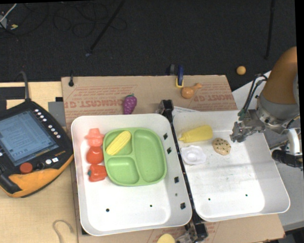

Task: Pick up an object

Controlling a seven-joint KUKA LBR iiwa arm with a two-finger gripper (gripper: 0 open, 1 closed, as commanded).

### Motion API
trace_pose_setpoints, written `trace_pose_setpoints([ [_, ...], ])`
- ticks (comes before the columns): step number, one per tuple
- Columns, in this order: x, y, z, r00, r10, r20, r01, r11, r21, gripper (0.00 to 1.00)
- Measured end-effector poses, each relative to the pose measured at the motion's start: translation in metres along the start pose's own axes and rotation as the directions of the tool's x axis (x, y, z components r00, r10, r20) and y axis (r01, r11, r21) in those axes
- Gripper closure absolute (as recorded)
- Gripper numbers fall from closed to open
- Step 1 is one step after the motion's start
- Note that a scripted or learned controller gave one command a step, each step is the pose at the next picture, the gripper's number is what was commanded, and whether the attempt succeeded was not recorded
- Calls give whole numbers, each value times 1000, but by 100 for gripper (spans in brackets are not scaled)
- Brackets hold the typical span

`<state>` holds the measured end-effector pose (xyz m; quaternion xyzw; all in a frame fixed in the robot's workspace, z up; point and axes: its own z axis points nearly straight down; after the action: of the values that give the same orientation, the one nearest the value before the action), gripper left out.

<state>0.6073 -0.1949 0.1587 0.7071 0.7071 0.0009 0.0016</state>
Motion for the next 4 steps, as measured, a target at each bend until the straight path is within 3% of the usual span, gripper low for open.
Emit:
trace_pose_setpoints([
  [2,3,4,-71,1000,0,-1,0,1000,2,100],
  [4,71,-77,-65,1000,-2,-4,2,1000,10,100],
])
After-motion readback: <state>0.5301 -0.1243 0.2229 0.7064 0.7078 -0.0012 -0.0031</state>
